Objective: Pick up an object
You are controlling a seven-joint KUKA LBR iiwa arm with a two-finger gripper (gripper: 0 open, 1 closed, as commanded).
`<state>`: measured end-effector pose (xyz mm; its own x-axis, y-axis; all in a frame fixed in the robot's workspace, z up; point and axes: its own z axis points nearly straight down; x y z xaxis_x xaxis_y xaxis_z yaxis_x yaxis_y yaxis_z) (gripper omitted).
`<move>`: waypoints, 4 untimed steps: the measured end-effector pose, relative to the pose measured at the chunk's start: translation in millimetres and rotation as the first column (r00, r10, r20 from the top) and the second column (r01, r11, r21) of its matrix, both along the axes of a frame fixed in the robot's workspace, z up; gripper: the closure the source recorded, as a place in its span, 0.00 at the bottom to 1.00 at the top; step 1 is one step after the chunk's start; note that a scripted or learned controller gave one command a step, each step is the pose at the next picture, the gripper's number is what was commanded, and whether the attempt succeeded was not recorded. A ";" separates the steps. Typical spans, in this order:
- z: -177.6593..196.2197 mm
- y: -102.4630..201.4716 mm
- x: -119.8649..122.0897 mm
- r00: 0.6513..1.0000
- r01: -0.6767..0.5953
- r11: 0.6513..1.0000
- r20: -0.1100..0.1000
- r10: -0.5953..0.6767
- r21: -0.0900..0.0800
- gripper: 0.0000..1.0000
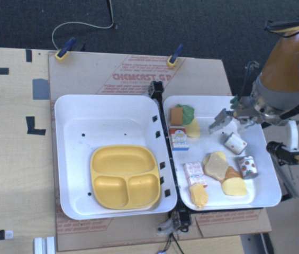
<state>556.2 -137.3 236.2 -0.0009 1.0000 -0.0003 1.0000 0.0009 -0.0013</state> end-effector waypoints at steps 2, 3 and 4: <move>-154.6 -11.3 48.1 1.000 -0.006 1.000 0.007 0.006 -0.001 0.00; -149.9 26.4 114.8 1.000 -0.005 1.000 0.004 0.005 -0.002 0.00; -151.0 42.2 112.1 1.000 -0.002 1.000 0.001 0.002 -0.004 0.00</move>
